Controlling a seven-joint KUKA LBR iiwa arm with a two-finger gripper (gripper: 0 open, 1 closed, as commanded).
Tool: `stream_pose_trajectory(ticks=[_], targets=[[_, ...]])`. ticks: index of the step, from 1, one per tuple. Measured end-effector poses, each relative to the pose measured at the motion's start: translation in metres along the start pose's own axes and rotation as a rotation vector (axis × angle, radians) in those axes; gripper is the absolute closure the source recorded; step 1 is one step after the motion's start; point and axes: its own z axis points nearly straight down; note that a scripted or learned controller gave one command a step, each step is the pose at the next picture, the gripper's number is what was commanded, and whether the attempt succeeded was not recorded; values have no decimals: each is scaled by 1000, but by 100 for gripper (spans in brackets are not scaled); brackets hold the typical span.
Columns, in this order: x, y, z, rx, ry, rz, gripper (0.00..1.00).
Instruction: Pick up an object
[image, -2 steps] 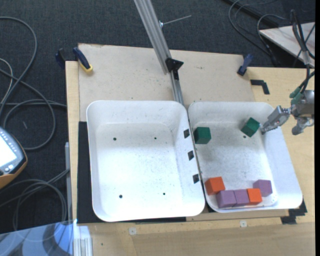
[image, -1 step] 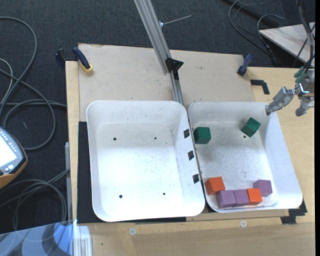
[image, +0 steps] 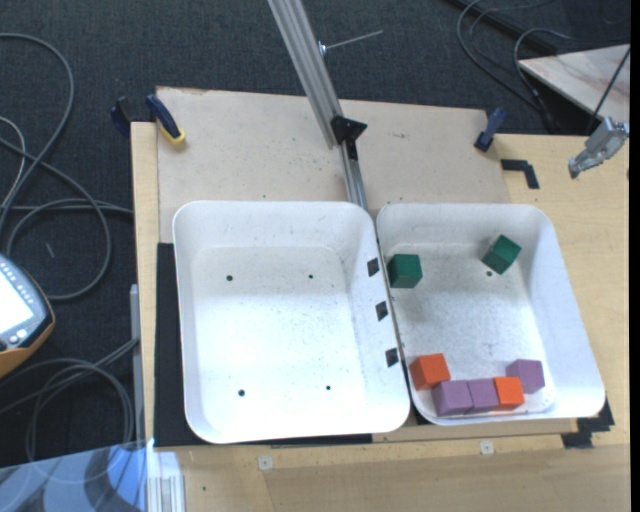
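Two shallow white bins sit side by side on the wooden surface (image: 250, 140). The left bin (image: 200, 400) holds no objects. The right bin (image: 560, 290) holds the blocks.

A dark green block (image: 405, 270) lies at the right bin's upper left, close to the dividing wall. A second green block (image: 501, 254) lies tilted toward the upper right, well apart from the first. Along the near wall sits a cluster: an orange block (image: 430, 370) at its left, two purple blocks (image: 466, 396) side by side just below and to the right of it, a smaller orange block (image: 509, 392) touching them, and another purple block (image: 526, 375) at the right end.

The pincer (image: 598, 150) is at the right edge of the frame, above the surface's far right corner, outside both bins and well apart from every block. Nothing is seen between its fingers; whether they are released or clenched cannot be told at this size.

A slanted metal rail (image: 310, 65) runs from the top of the frame down to the junction of the bins. Blue clamps (image: 165, 118) grip the surface's far edge.
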Motion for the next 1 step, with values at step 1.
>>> stream_pose_trajectory(ticks=[1], targets=[[63,21,-46,-1,4,-10,0]])
